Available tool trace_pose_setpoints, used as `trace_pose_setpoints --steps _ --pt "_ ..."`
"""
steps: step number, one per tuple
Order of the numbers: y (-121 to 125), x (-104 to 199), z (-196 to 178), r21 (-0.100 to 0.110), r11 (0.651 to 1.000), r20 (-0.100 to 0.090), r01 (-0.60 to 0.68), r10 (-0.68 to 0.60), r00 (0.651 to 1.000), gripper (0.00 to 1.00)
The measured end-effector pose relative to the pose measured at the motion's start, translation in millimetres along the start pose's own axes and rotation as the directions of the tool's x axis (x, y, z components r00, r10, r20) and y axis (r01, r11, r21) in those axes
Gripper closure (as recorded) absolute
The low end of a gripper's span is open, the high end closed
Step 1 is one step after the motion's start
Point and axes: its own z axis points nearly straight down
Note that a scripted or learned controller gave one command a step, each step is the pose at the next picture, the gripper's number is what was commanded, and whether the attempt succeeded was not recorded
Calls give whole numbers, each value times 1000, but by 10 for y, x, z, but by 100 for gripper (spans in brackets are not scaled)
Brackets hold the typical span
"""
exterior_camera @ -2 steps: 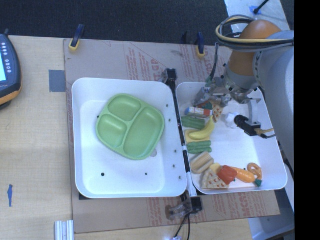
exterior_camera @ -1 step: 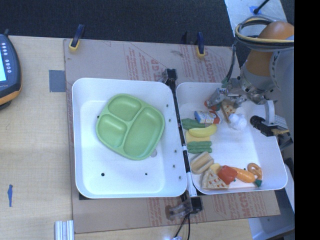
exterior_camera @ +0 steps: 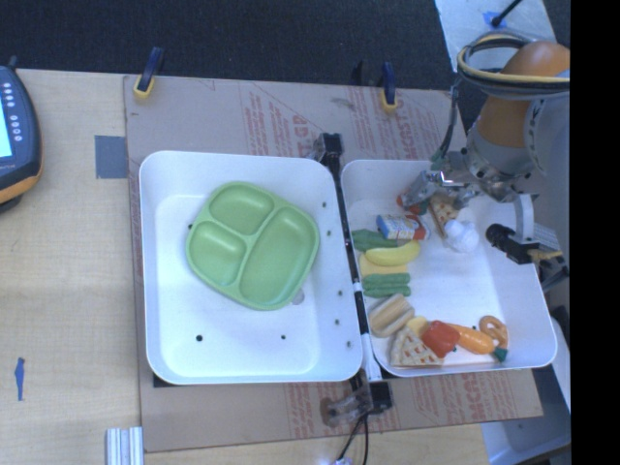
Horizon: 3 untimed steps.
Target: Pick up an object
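Hovering over right bin (exterior_camera: pixel 528 289), tool (exterior_camera: pixel 433 190) tips blurred among toys.

We see a pale wooden bench (exterior_camera: pixel 68 289) under a brown cardboard sheet (exterior_camera: pixel 271 114), clamped at twelve o'clock by yellow-tipped blue clips (exterior_camera: pixel 148 71). Dark carpet floor (exterior_camera: pixel 242 13) lies beyond. At nine o'clock rests a black-and-orange control pendant (exterior_camera: pixel 15 134).
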Motion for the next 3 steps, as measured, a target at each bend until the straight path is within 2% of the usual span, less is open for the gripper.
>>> trace_pose_setpoints --steps 1,2,3 --pt "-364 219 -10 -3 1000 5 -1 1 1000 0" --pt "-1 42 6 3 1000 0 1 -1 1000 0" --pt "-4 -147 4 1 1000 0 -1 1 1000 0"
